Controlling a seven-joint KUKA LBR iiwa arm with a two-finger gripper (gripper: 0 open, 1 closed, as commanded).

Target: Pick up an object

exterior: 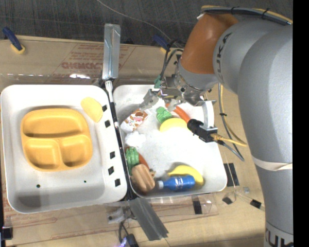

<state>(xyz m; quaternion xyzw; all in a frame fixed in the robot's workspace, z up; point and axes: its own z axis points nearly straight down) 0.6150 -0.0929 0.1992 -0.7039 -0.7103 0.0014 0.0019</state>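
My gripper [162,98] hangs over the back of the right bin [216,161], under the orange wrist band. Just below it lie a yellow-green toy [171,121] and an orange carrot-like piece [182,112]. A red-and-white packet [134,120] lies to the left of them. Along the bin's front edge lie a blue bottle [177,182], a yellow banana-like piece [188,171], a tan bread-shaped toy [142,178] and a green-and-orange vegetable [132,156]. Nothing is visibly held between the fingers.
The left bin [10,138] holds a yellow divided tray [55,137] and a small yellow block [92,108] near its right wall. A metal bar [110,50] stands behind the divider between the bins. The arm's grey body fills the right side.
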